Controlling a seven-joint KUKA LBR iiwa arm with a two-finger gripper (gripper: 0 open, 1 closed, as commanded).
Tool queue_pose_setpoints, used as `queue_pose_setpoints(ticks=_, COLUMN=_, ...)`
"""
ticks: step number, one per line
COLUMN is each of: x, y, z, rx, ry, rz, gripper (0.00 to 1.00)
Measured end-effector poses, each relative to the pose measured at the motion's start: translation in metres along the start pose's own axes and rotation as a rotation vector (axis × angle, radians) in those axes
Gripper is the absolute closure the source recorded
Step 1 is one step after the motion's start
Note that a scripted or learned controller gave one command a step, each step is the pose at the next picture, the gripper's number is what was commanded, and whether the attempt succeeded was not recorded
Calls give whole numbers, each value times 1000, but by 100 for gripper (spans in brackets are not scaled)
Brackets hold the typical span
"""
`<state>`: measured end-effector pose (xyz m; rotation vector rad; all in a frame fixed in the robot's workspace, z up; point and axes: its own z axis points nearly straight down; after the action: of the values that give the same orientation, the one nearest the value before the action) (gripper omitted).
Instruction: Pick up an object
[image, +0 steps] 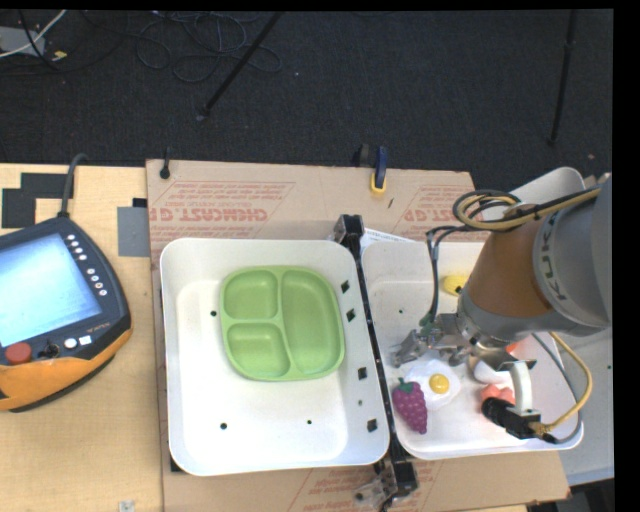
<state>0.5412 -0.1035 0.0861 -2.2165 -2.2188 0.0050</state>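
Camera view, starting at the lower edge of the frame: the right-hand white bin (560, 440) holds a small cluster of toys. A bunch of purple grapes (411, 405) lies at its lower left, close to the divider between the bins. Just right of the grapes and touching them sits a fried egg (439, 384), white with a yellow yolk. Farther right, near the bin's lower right corner, an orange-red object (497, 402) lies partly under a black fitting and cable, with a white piece just above it; what these are cannot be made out.

Above the egg, the gripper (425, 343) hangs low over the bin floor, its metal fingers pointing left toward the divider. Whether it is spread or clenched cannot be told from this angle, and nothing is visibly held between the fingers. The arm (530, 270), orange band and grey body, comes in from the right and covers much of the bin's upper right. A yellow object (453, 284) peeks out at the arm's left edge.

In the left-hand white bin (190, 400), a green divided plate (282, 323) with three compartments lies flat in the upper middle.

At the left of the frame rests a control pendant (55, 310) with a bright screen and orange rim. Beyond the bins, cardboard (250, 205) covers the bench, with a blue-and-yellow clamp (379, 170) at its far edge.
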Motion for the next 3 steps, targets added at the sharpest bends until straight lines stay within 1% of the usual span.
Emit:
queue_pose_setpoints(ticks=1, x=-2, y=0, z=-11, rx=0, ry=0, rz=7, gripper=100)
queue_pose_setpoints(ticks=2, x=-3, y=5, z=-53, rx=-4, ry=-1, rz=1, gripper=100)
queue_pose_setpoints(ticks=3, x=6, y=4, z=-100, rx=-4, ry=-1, rz=1, gripper=100)
